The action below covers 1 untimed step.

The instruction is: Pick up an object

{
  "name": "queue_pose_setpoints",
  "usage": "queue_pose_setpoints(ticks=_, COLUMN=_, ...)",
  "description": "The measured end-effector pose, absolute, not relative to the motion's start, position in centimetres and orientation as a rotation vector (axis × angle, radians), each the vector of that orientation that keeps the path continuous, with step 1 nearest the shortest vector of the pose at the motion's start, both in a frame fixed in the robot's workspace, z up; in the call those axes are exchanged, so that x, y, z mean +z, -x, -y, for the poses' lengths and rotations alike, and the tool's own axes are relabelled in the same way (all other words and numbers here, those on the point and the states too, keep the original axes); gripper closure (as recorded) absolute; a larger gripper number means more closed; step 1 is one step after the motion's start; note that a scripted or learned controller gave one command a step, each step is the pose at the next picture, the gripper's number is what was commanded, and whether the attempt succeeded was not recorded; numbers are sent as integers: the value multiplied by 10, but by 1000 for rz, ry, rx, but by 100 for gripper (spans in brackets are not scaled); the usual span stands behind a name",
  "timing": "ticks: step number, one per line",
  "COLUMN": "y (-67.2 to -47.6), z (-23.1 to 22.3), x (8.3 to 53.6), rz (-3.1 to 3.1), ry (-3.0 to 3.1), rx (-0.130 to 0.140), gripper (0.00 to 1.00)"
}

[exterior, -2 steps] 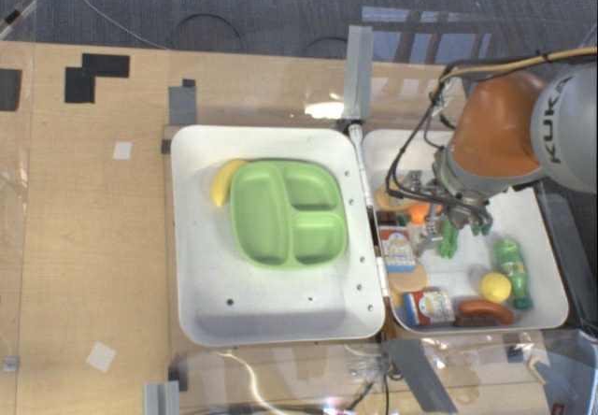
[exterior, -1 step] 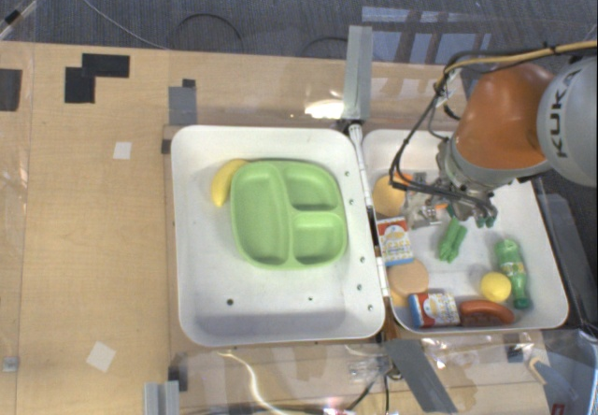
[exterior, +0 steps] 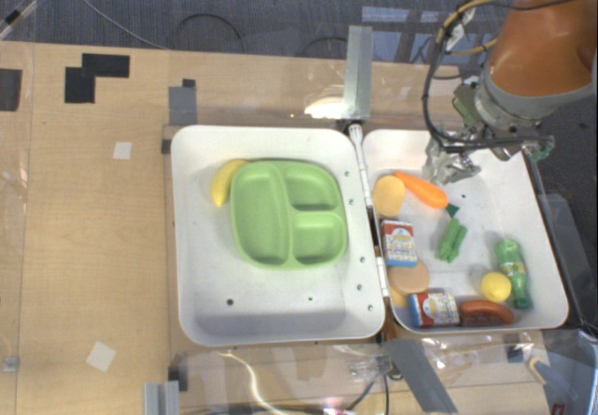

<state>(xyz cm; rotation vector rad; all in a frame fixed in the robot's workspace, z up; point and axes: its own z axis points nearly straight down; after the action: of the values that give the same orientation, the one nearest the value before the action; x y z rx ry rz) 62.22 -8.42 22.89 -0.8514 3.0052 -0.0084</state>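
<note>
Two white bins sit side by side on the bench [exterior: 84, 245]. Left bin [exterior: 201, 310]: a green divided tray [exterior: 285, 214] lies near the middle, with a banana [exterior: 222, 181] tucked against its upper-left edge, touching or nearly so.

Right bin [exterior: 551, 282]: crowded with toy food. An orange carrot [exterior: 422, 190] lies slanted near the bin's upper left, its green stub pointing down and right. Just left of it, a round yellow-orange fruit [exterior: 389, 194] sits against the divider. Below that fruit stands a small carton [exterior: 400, 244] with a red and white label. A tan round piece [exterior: 409, 277] lies under the carton. A can [exterior: 433, 307] rests on its side at the bottom edge, and a dark red sausage [exterior: 486, 313] lies just right of it. A lemon [exterior: 496, 287] sits above the sausage, touching a green bottle [exterior: 510, 271] on its right. A small green pickle [exterior: 452, 240] lies apart, mid-bin.

The arm [exterior: 542, 49] comes in from the upper right, orange band uppermost. The gripper [exterior: 450, 164] hangs over the top of the right bin, metal fingers [exterior: 437, 167] pointing down. The fingertips are just above and right of the carrot's thick end, close to it; contact cannot be judged from this angle. Nothing is seen between the fingers. How far the jaws are parted cannot be told; the metal parts blur together against the white floor.
</note>
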Motion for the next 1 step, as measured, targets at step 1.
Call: queue_pose_setpoints(ticks=1, y=-621, z=84, x=225, rz=-3012, ry=853, rx=-3, gripper=0)
